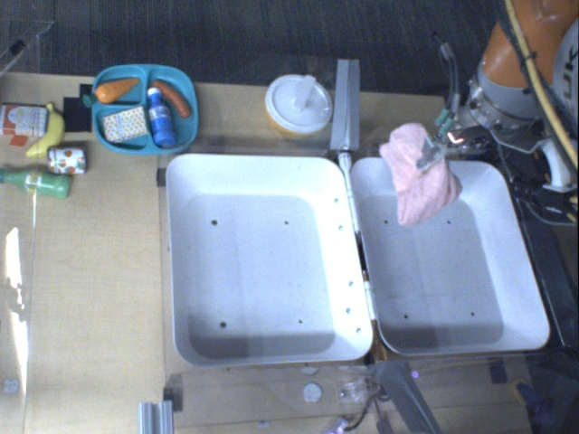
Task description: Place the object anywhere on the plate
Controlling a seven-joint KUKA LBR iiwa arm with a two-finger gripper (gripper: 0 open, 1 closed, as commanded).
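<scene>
A crumpled pink cloth [421, 188] hangs over the upper left part of the right bin [470, 278]. My gripper [432, 155] reaches in from the upper right and is shut on the cloth's top, with a grey finger pressed into the fabric. The cloth's lower end droops toward the bin floor. The blue divided plate [187, 107] sits far to the left on the bench behind the left bin. It holds a toy carrot, a sausage, a blue bottle and a patterned piece.
The left bin [262, 260] lies between the cloth and the plate. A white-lidded yellow tub [299, 104] stands behind the bins near a metal post [344, 107]. A banana [50, 129], a small can [66, 160] and a green bottle [36, 183] lie at the far left.
</scene>
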